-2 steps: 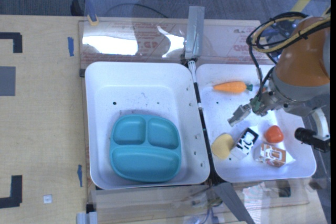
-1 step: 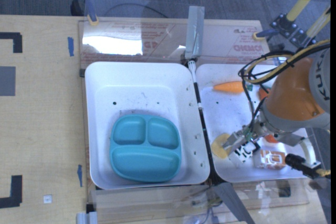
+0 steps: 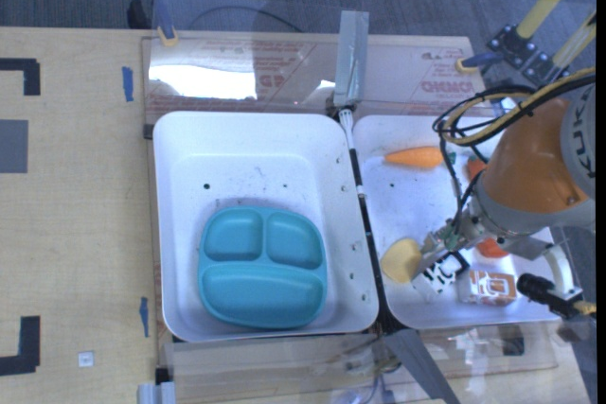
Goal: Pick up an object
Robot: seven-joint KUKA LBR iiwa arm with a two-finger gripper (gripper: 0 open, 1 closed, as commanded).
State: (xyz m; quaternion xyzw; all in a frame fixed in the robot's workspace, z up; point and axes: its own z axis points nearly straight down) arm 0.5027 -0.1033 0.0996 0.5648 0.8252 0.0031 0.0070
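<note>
Yellow object (image 3: 401,260) beside unreadable labelled packet (image 3: 490,287).

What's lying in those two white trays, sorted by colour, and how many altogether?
Blue: 1, the divided plate in the left tray.
Orange: 1, the carrot in the right tray.
Yellow: 1, the rounded piece.
Red: 1, the small piece beside the arm.
White and orange: 1, the packet.
Total: 5

Pale yellow rounded object (image 3: 400,260) near right bin's left wall.
</note>
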